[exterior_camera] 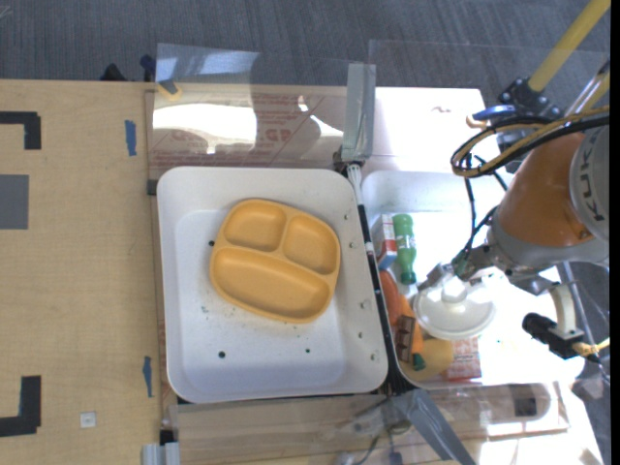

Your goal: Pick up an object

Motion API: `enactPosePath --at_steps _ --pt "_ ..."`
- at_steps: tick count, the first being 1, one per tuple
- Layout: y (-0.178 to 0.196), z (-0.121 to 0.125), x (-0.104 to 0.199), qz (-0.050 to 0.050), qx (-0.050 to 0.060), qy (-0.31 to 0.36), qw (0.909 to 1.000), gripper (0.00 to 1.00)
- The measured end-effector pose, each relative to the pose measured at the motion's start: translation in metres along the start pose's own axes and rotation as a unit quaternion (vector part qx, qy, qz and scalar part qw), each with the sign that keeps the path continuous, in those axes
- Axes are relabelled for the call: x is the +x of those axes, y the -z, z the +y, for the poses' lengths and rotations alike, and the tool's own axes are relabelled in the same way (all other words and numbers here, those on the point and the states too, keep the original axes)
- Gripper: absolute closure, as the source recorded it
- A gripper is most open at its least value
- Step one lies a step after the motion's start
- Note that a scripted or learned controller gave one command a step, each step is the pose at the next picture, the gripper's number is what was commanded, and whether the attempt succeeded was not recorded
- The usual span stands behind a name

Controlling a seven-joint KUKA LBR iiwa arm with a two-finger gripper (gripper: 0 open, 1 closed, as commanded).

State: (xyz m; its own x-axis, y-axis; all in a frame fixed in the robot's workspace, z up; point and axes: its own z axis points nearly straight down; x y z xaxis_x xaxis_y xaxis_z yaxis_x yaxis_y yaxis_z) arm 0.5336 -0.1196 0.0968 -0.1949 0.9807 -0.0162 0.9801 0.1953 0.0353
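— Gripper first: open or closed?

— From above I cannot tell; my white wrist disc covers whatever is underneath. I hang low over the right bin, near its front.

— Where are the objects?

— A green bottle lies just beside me on the left, an orange carrot-like piece below it, and something yellow at the bin's front edge. The left bin has a yellow divided plate in it.

orange three-compartment plate lying flat in left white bin, blue tape strips on cardboard-covered counter, grey carpet floor behind
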Motion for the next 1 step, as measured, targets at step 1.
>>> enactPosePath --at_steps 1 --pt "0.0026 -0.0072 0.0134 -0.003 -0.010 -0.006 0.9999 0.00"
